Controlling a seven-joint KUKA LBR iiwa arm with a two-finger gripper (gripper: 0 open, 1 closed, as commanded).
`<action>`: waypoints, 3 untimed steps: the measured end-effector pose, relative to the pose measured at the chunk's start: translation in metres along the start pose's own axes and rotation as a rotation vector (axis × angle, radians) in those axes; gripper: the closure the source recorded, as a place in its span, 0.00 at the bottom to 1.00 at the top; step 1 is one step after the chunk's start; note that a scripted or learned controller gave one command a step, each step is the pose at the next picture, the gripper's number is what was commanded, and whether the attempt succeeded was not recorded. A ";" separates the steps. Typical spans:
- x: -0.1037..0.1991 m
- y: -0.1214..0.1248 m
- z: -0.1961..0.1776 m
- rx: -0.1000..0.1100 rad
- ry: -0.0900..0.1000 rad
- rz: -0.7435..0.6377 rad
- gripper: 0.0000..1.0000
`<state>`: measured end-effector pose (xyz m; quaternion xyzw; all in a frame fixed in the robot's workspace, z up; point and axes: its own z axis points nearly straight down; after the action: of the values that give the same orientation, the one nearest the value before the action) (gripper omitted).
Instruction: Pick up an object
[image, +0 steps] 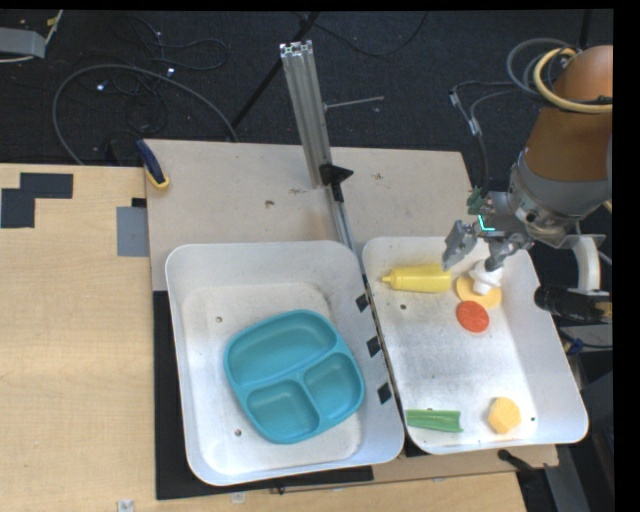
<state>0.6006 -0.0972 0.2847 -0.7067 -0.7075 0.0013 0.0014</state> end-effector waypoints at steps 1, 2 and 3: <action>0.000 0.001 -0.001 -0.003 0.000 0.000 0.00; 0.009 0.004 0.055 0.005 0.001 0.000 0.00; 0.009 0.000 0.119 0.005 0.001 0.001 0.00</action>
<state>0.6006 -0.0885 0.1654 -0.7069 -0.7073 0.0030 0.0035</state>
